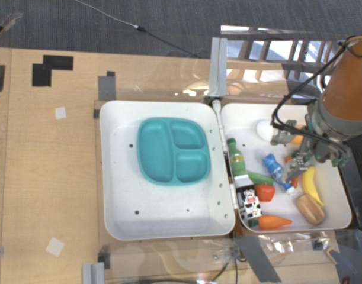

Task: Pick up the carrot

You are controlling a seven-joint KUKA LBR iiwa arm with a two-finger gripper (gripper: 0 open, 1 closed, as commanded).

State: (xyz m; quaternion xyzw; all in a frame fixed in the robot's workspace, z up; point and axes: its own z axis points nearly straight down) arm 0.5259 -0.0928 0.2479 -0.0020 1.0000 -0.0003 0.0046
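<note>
Occlusion is heaviest at the 3 o'clock side of the right bin (247,118), where the grey arm (346,93) with its orange band overhangs the bin and runs out of view at the right edge. The gripper (300,161) hangs below the wrist among dark cables; its fingers blur into the objects beneath, so whether they are spread or closed cannot be determined, and nothing can be seen between them. A small orange item beside the wrist is mostly covered and cannot be identified.

The carrot (274,221) lies flat at the 6 o'clock edge of the right bin, just beside the near wall, tip toward 3 o'clock, well apart from the gripper. At its 10 o'clock end sits a small black-and-white box (249,202), with a red object (265,192) just above it. A green bottle (235,162) lies along the bin's 9 o'clock wall. A blue item (274,168) sits directly under the gripper, a banana (311,184) at its 4 o'clock, and a bread roll (310,209) near the 5 o'clock corner. A white object (264,130) lies at 12 o'clock.

The left bin (118,218) holds a teal divided plate (172,151) at centre, with bare white floor on all sides of it.
</note>
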